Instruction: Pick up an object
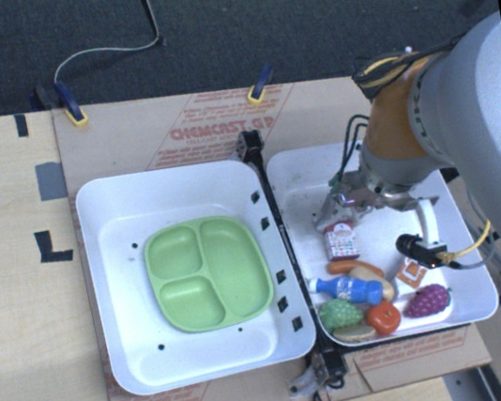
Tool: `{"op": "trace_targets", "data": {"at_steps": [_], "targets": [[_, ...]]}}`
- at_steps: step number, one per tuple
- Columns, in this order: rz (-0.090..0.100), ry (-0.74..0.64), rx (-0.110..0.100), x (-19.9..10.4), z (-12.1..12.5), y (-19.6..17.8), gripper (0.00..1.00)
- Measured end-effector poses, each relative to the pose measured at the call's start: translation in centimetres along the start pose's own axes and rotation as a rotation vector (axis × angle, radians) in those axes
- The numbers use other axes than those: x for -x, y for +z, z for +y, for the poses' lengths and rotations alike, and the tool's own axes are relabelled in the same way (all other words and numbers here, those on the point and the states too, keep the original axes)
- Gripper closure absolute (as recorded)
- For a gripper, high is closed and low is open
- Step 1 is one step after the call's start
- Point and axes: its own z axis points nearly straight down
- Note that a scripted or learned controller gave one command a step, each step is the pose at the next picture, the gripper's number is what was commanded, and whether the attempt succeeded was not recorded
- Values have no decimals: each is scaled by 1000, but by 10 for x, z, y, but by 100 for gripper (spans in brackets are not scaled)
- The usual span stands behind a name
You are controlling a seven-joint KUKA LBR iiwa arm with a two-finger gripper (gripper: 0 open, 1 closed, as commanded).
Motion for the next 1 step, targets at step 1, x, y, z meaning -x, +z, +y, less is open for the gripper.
{"op": "trace_targets", "data": {"at_steps": [1], "targets": [[4,0,-4,-55,-29,-89,100]]}}
